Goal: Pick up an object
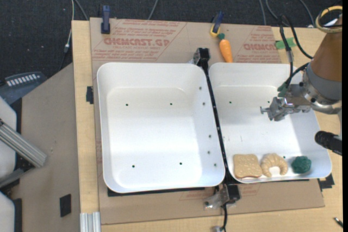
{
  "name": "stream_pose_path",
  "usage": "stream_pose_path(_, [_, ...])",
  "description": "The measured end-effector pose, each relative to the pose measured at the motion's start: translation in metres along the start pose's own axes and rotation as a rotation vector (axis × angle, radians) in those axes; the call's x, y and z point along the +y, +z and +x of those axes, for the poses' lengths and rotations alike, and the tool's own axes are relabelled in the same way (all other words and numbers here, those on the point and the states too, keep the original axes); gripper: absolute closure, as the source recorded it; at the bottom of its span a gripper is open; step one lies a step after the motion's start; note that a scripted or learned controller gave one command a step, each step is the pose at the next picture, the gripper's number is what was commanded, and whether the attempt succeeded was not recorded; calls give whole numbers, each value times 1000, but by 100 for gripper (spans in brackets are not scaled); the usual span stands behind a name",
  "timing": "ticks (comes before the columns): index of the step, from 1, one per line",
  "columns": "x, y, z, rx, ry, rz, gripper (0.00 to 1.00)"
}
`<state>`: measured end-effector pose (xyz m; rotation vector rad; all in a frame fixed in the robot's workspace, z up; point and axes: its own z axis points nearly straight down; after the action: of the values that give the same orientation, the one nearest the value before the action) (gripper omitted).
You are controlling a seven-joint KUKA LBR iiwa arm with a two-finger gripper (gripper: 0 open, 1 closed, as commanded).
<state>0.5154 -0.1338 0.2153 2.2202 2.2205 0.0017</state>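
Along the front edge of the right bin [244,84] lie three objects in a row: a tan toast-like slice [246,166], a beige croissant-shaped piece [274,164] and a dark green ball [301,164]. My gripper [274,111] hangs over the right half of that bin, well behind the three objects and apart from them. Nothing shows between its fingers. The arm with its orange band [330,57] comes in from the right edge.
The left bin [109,133] sits beside the right one. An orange carrot-shaped item [225,50] lies on the cardboard behind the bins, outside them. Blue clamps [105,18] hold the cardboard at the back. Cables run across the far floor.
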Motion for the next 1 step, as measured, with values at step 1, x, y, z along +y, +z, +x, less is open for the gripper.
stream_pose_path(1, [18, -12, 47, 0, -3, 0, 100])
